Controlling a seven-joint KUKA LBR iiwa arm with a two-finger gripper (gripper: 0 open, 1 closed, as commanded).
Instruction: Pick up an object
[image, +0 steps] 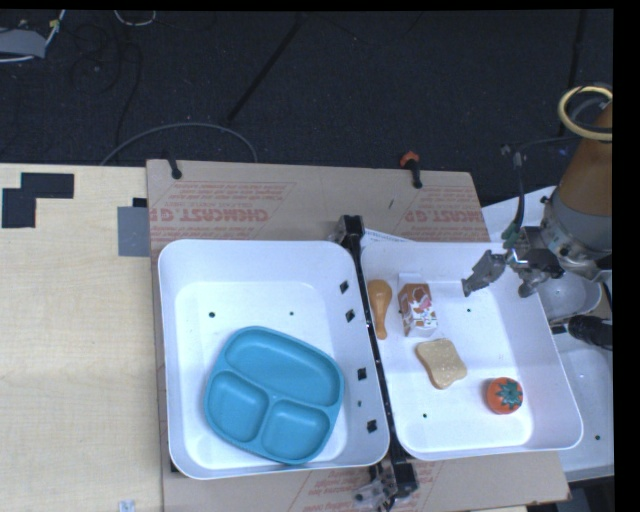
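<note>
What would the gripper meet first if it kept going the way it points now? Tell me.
Probably the small carton. The gripper points left and slightly down over the right bin, and the carton lies nearest along that line. Its height is unclear, so it might pass above.

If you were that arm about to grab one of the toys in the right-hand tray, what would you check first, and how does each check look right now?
1. Toys within the right bin: ok; the slice of bread, tomato, small carton and tan piece all lie inside.
2. Bread stands apart from neighbours: ok.
3. Claw over a toy: not ok; it sits over bare floor near the bin's far right.
4. Claw free of load: ok, nothing between its fingers.
5. Tan piece away from the wall: not ok, it hugs the divider.
</note>
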